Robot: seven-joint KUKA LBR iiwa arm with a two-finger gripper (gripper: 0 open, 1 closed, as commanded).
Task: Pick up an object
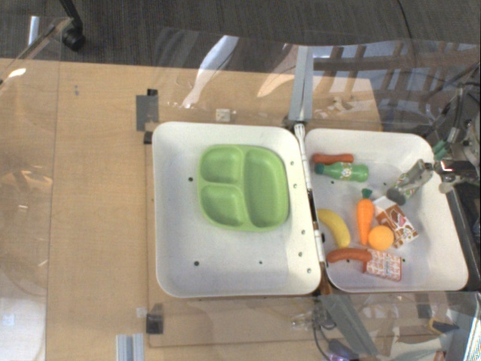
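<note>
Two shallow white bins sit side by side on the wooden tabletop. The left bin holds a green divided plate with three compartments, lying flat toward the far half of that bin. The right bin carries all the small things. The gripper reaches in from the right edge and hangs over the right half of this bin, toward its far side; it points down and to the left, and nothing is seen between its tips. Whether it is apart or together cannot be told from this slanted view. Closest to it are the carrot, standing lengthwise just left of and nearer than the gripper tip, and a small printed packet just beside the carrot on its right, directly nearer than the tip. An orange fruit touches the near end of the carrot and the packet. Farther left and toward the far wall lie a green bottle and, just beyond it, a red-and-orange sausage-shaped toy, both well to the left of the gripper. A banana lies near the left wall, a red sausage lies across just nearer than it, and a second printed packet touches that sausage's right end.
</note>
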